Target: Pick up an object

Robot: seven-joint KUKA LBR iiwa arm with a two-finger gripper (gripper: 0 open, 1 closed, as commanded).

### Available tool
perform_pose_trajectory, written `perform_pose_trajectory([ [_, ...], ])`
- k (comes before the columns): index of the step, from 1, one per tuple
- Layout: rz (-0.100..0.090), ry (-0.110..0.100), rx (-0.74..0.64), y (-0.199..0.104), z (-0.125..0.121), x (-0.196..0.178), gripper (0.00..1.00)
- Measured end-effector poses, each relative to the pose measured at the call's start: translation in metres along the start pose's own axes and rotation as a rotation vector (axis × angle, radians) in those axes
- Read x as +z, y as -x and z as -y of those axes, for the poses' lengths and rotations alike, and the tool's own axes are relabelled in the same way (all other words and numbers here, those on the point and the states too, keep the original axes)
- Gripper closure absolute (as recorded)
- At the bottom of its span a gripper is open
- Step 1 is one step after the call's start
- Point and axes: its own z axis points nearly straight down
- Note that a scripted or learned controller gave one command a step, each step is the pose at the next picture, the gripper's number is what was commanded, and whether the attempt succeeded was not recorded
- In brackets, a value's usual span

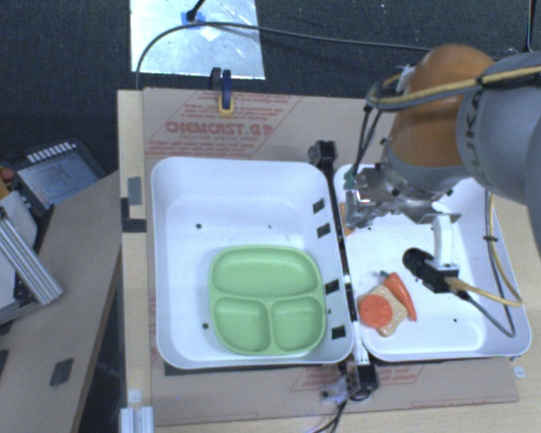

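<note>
Camera view: looking down on two bins.
Gripper (365, 204): hovering low over right bin's (496, 332) far-left corner; cannot tell its state.
Carrot (399, 294): lying near tomato (375, 309), right bin front, apart from gripper.
Tray (266, 298): sitting in left bin (185, 183).

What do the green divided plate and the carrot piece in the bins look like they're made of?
Green divided plate: likely molded plastic, with a smooth satin sheen and rounded compartment ridges. Carrot piece: probably plastic or rubber toy food, given its uniform orange and faint gloss; too small to be sure.
</note>
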Motion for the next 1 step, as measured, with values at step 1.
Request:
perform_pose_trajectory([
  [1,-0.001,0.000,-0.002,-0.0599,0.0113,0.0058,1.00],
])
